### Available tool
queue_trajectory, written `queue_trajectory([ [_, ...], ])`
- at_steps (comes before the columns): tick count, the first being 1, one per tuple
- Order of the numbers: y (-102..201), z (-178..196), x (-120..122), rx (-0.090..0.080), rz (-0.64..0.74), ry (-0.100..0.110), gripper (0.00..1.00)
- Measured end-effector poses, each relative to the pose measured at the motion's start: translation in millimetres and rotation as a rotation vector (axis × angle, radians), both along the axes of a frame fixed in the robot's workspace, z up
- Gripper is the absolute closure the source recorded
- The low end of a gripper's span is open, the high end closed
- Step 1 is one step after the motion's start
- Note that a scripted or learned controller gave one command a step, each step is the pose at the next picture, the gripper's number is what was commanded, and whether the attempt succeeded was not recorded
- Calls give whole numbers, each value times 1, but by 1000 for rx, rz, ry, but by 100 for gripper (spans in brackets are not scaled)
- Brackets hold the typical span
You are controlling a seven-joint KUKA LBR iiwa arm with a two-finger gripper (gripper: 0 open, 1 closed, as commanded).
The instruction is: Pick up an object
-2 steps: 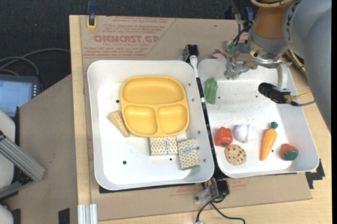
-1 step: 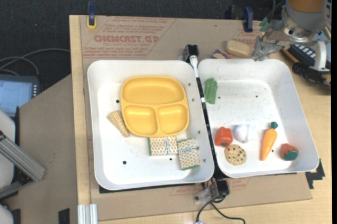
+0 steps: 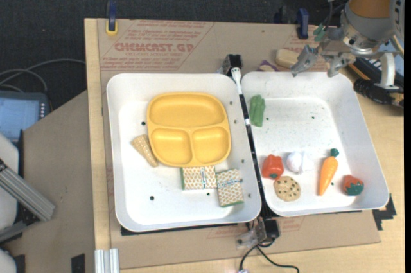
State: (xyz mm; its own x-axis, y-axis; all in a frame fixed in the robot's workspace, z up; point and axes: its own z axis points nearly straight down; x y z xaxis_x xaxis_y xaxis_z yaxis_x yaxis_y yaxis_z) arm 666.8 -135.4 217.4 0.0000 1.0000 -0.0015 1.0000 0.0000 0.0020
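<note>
My gripper (image 3: 319, 63) hangs above the far rim of the right bin (image 3: 359, 112), fingers spread open with nothing between them. Well below it, along the bin's near side, lie a red pepper (image 3: 272, 166), a small white ball (image 3: 294, 161), a cookie (image 3: 286, 188), a carrot (image 3: 327, 173) and a red strawberry-like toy (image 3: 352, 185). A green pickle (image 3: 257, 110) rests against the bin's left wall.
The left bin (image 3: 122, 137) holds a yellow divided plate (image 3: 189, 127), a waffle cone piece (image 3: 145, 150) and two cracker packs (image 3: 212, 182). A cream object (image 3: 287, 58) lies on the bench behind the right bin, left of the gripper. Cables run at the right edge.
</note>
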Motion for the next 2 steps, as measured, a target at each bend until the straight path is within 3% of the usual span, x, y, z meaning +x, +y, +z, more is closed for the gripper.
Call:
queue_trajectory([
  [1, -39, -141, -22, 2, -4, 12, 0],
  [2, -38, -121, -17, -1, -1, -3, 100],
])
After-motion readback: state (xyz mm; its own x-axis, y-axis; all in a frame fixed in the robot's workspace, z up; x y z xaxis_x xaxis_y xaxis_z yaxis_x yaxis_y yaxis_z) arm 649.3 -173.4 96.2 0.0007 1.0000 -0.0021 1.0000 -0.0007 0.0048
